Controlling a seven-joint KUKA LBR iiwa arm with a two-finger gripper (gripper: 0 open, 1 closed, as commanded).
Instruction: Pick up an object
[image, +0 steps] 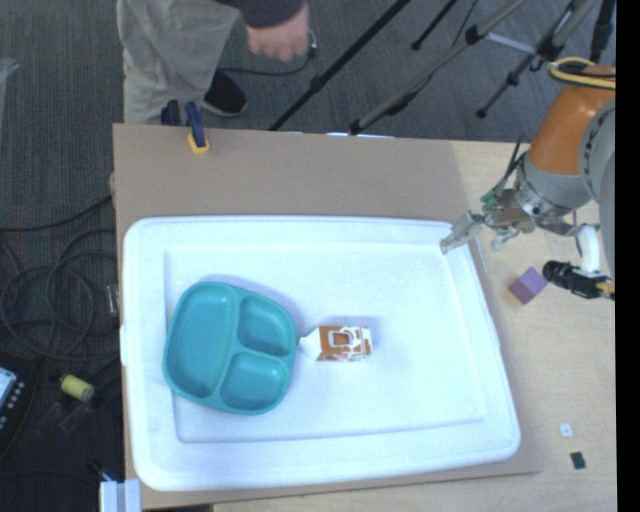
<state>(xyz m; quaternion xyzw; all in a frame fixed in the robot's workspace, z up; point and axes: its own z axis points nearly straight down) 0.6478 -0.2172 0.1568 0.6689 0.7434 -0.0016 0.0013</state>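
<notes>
Gripper (458, 237) hovers over bin (330, 232) far-right corner; fingers' spread unreadable, nothing visibly held. Carton (345, 342) lies mid-bin, just right of teal tray (230, 347). Best: centre above carton, descend straight, avoid tray rim.

Grey arm (603, 150), orange band (565, 125)

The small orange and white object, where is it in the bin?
The small orange and white object lies near the middle of the white bin, just right of the teal divided plate.
</notes>
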